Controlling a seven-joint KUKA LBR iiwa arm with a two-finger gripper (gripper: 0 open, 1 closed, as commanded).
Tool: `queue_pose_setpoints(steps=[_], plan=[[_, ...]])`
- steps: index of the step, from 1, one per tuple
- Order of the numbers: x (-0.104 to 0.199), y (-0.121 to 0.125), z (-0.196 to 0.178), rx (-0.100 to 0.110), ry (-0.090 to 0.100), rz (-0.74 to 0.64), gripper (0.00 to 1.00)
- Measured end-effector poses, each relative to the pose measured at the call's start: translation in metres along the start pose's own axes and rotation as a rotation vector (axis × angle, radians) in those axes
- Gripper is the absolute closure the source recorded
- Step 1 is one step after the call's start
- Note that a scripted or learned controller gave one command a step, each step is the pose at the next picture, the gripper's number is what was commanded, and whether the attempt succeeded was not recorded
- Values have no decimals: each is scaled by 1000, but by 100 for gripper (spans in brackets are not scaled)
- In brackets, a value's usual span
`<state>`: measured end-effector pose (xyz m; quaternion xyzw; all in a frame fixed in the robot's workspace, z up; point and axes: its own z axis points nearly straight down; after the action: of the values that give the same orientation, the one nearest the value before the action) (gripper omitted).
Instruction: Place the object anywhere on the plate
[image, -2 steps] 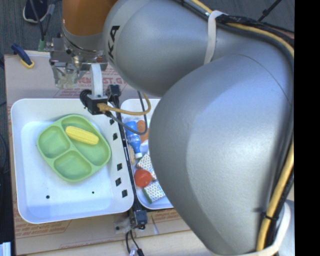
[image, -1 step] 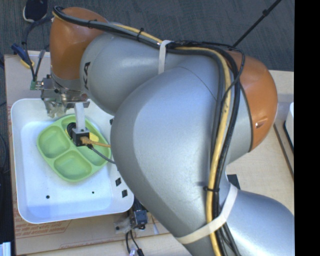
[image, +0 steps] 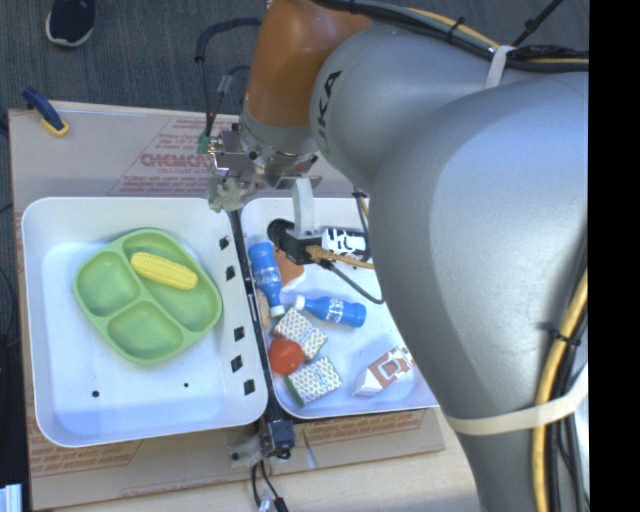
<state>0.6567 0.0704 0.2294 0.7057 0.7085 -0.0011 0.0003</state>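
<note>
Corn cob (image: 165, 270) lies on the green plate (image: 118, 320), in its upper compartment, left bin (image: 60, 400). By that, the place step looks done. Pincer (image: 228, 192) hangs over the divider between bins, at the far end; can't tell if it's released or clenched, the wrist hides it. Next: lift clear, or go to the right bin (image: 400, 400) for a blue bottle (image: 335, 311).

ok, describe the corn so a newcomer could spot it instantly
Start at the left white bin, which holds a green divided plate. The corn lies on the plate's upper part, across a divider ridge. It is the one yellow, bumpy cob there; the other small items sit in the right bin.
</note>
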Motion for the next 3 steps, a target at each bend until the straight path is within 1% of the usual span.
queue_pose_setpoints(steps=[1, 2, 3], plan=[[88, -1, 46, 5, 1, -4, 100], [99, -71, -4, 2, 2, -5, 100], [28, -3, 0, 0, 0, 0, 100]])
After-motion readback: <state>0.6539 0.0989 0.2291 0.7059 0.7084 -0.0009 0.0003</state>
